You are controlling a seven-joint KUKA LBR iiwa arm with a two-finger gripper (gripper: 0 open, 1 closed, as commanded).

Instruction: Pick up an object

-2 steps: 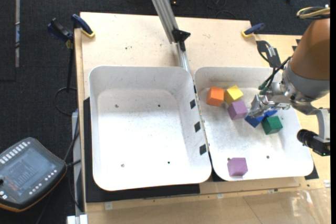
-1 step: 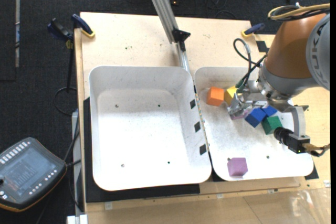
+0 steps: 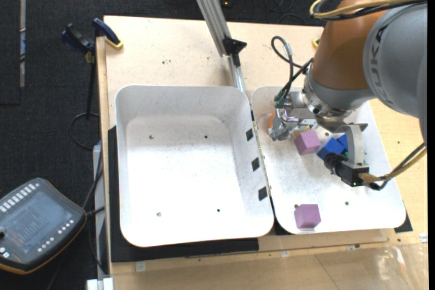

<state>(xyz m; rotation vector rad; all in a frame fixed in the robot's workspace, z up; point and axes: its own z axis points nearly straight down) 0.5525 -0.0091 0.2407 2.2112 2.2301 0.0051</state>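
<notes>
Since the arm is reaching in from the right and hanging low over the right bin (image 3: 380,214), the relation that matters is where the nearest pickable thing is lying from the end effector (image 3: 284,124). The end effector is sitting at the far-left part of that bin, close to the wall shared with the left bin (image 3: 136,227). A pink block (image 3: 307,142) is lying just to its right and slightly nearer, close beside the metal tooling but not visibly between anything, so I'm not calling it held. Open or closed: cannot tell, the wrist is blocking the tip. A blue block (image 3: 334,146) is sitting right beside the pink one, further right, partly under the wrist hardware. A purple cube (image 3: 307,216) is resting well apart at the near edge of the same bin, in the open. Something small and orange (image 3: 271,120) is showing at the end effector's left; too hidden to identify. Both blocks look roughly cubic, so no long axis to align to. My read: the pink block is the closest candidate, needing a small shift right and near; the purple cube is the less cluttered target.
</notes>
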